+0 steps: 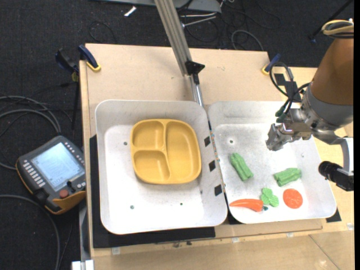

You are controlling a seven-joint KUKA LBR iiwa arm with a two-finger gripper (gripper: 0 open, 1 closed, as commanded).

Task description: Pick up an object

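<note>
In the right bin point(247, 117) lie several toy foods: a green bean pod point(241, 166) near the middle, a second green piece point(287, 176) to its right, a small green leafy piece point(269, 197), an orange carrot point(247, 205) at the front and a red-orange round slice point(292, 198). My gripper point(275, 140) hangs over the right bin's upper right part, above and apart from the toys, with nothing visible between its fingers.
The left bin point(112, 151) holds a yellow divided plate point(166, 151). A grey metal pole point(175, 30) slants down to the seam between the bins. A teach pendant point(52, 173) lies off the bench at left. Yellow-blue clamps point(90, 59) grip the bench's back corners.
</note>
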